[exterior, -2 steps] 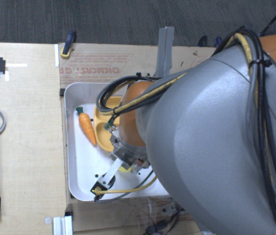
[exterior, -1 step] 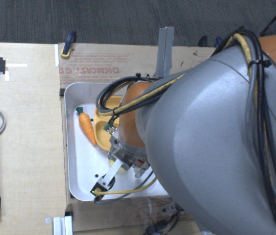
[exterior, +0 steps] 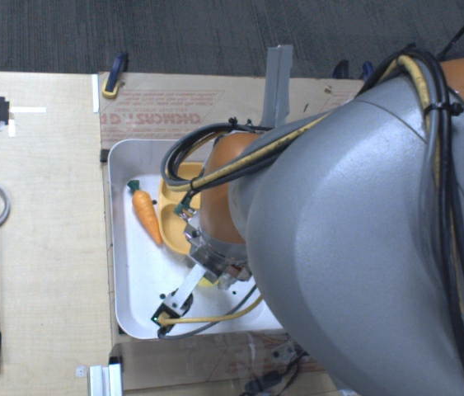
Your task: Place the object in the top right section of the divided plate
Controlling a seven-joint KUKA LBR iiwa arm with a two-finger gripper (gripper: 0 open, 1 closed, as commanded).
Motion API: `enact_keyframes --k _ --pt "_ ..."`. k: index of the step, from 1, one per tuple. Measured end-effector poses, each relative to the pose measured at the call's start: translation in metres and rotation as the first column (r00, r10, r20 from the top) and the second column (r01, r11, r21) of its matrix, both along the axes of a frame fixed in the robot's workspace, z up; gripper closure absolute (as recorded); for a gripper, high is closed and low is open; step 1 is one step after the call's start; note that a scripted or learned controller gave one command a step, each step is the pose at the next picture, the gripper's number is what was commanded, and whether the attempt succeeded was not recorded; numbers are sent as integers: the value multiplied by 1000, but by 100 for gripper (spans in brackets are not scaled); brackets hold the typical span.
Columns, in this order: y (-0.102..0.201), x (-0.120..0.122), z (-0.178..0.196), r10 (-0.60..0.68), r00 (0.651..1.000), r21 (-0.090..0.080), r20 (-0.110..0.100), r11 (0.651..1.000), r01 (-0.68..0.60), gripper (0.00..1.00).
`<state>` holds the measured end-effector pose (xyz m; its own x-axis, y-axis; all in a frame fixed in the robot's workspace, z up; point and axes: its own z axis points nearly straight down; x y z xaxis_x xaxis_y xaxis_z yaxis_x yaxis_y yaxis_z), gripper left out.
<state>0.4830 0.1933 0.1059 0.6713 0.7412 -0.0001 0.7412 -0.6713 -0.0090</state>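
orange carrot (exterior: pixel 145 213) lies on the floor of the white bin (exterior: pixel 124 246), just beside the left rim of the yellow divided plate (exterior: pixel 172 217), its long axis running down the view with the green top at the far end and the tip slanting toward the plate. it sits on the view's left of the gripper (exterior: pixel 211 262), which hangs over the plate under the grey arm (exterior: pixel 363 246), so a pick would likely call for a reach that way. the arm covers most of the plate, its top right section included, and whether the claw is apart or together cannot be told.
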Motion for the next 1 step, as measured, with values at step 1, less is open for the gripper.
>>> enact_keyframes --k 1 --pt "34 2 15 -524 852 -9 6 852 524 100"
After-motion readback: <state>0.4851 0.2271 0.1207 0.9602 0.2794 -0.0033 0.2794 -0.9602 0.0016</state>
